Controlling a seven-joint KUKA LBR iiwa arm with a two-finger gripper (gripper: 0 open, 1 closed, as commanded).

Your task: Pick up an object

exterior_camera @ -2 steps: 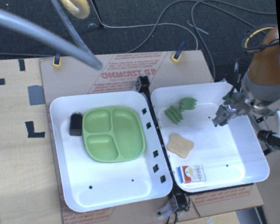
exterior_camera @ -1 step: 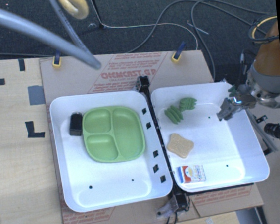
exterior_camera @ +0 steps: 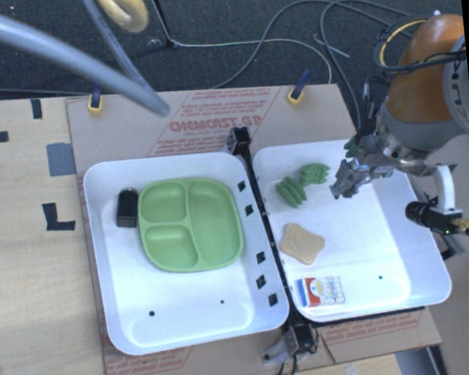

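Observation:
My gripper [exterior_camera: 344, 186] hangs over the upper right part of the right bin [exterior_camera: 390, 241], just right of a green leafy toy [exterior_camera: 302, 184]. Nothing shows between its dark fingers. A tan slice of toy bread [exterior_camera: 301, 243] lies near the bin's middle left. A small white carton with red and blue print [exterior_camera: 320, 291] rests near the bin's front edge. In the left bin [exterior_camera: 117, 261] sits a green divided plate [exterior_camera: 192, 223], with a small black block [exterior_camera: 127, 208] touching its left rim.
A black divider [exterior_camera: 257, 222] runs between the two bins. Cables trail across the dark floor behind the bench. A grey pole [exterior_camera: 62, 55] slants across the upper left. Cardboard lies under both bins.

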